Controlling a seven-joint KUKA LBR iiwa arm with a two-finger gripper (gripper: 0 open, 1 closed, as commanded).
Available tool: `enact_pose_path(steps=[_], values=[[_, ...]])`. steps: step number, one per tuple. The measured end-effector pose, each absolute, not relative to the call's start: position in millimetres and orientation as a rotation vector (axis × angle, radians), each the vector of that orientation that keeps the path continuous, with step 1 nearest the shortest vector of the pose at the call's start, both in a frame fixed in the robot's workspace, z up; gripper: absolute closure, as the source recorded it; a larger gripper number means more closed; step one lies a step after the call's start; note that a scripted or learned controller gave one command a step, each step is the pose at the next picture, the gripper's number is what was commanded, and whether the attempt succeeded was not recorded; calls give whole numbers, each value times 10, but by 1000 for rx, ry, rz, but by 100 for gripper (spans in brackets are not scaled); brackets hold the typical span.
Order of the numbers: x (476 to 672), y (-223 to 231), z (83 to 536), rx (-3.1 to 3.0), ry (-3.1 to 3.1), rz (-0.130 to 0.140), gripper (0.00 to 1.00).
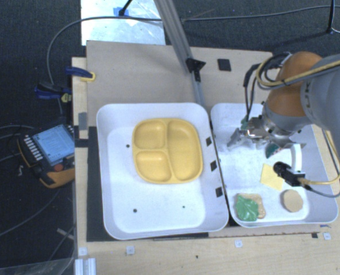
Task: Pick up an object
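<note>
the gripper (240, 137) is hovering at the right bin's (238, 173) ten o'clock, apart or together i cannot tell, seemingly lifting nothing, the pick not yet done.

left bin (158, 222): yellow divided plate (167, 150) takes the far middle; bare floor along near edge and left side; open from above
right bin (238, 173): left side and middle bare; passable
far right corner: arm (307, 90) overhangs; blocks reach from above
near end: yellow slice (271, 176), green piece (247, 208), tan disc (292, 200) near each other; narrow gaps
teal thing (271, 149): partly hidden under arm; maybe wedged, unclear
</note>
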State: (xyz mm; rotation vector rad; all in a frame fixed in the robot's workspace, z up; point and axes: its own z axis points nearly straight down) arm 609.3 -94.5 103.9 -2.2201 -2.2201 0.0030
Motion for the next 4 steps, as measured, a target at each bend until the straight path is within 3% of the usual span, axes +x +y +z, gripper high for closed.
enact_pose_path(steps=[1,4], values=[[6110,-944,1180,-2224,-2223,-4,100],[6073,-882,2832,-2219,-2232,-8,100]])
